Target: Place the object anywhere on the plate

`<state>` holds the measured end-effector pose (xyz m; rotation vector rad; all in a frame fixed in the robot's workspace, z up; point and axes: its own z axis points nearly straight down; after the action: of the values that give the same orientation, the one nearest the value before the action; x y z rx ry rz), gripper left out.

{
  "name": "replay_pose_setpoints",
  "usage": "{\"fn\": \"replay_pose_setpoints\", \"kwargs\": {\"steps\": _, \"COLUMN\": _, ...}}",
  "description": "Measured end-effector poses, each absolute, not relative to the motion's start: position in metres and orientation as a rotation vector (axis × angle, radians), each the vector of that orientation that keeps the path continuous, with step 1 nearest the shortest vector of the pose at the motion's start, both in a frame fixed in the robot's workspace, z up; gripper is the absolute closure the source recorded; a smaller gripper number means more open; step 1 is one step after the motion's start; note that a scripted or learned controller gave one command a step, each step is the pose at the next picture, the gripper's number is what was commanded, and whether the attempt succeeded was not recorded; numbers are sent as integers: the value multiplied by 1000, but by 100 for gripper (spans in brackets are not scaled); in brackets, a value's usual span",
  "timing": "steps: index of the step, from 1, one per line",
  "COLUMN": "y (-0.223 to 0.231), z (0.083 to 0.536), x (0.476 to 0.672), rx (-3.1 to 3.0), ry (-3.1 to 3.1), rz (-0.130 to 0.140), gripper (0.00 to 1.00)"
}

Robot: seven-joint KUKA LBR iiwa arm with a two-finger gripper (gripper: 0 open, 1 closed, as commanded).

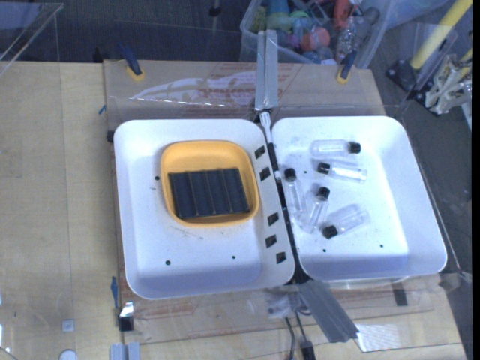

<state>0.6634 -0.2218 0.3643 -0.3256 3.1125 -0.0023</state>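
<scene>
A yellow square plate [174,158] lies in the left white bin [142,261], slightly left of the bin's middle. A flat black ribbed slab [208,193] rests on the plate and covers most of its floor, a little askew. Several clear vials with black caps lie scattered in the right white bin [390,238], among them one at the top [335,148], one near the divider [291,188] and one lowest [343,221].
A ridge with black tabs [268,193] divides the two bins. A metal strip [266,70] stands behind the bins at the middle. A clear box of colourful items [315,13] sits at the back. Bare wooden bench [52,201] stretches to the left.
</scene>
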Motion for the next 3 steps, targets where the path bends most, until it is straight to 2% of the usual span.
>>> {"fn": "replay_pose_setpoints", "kwargs": {"steps": 1, "y": -223, "z": 421, "x": 631, "rx": -749, "ry": 3039, "rz": -4, "gripper": 100}}
{"fn": "replay_pose_setpoints", "kwargs": {"steps": 2, "y": -223, "z": 437, "x": 606, "rx": -1120, "ry": 2928, "rz": -1, "gripper": 100}}
{"fn": "replay_pose_setpoints", "kwargs": {"steps": 3, "y": -222, "z": 281, "x": 668, "rx": -1467, "ry": 2771, "rz": 2, "gripper": 100}}
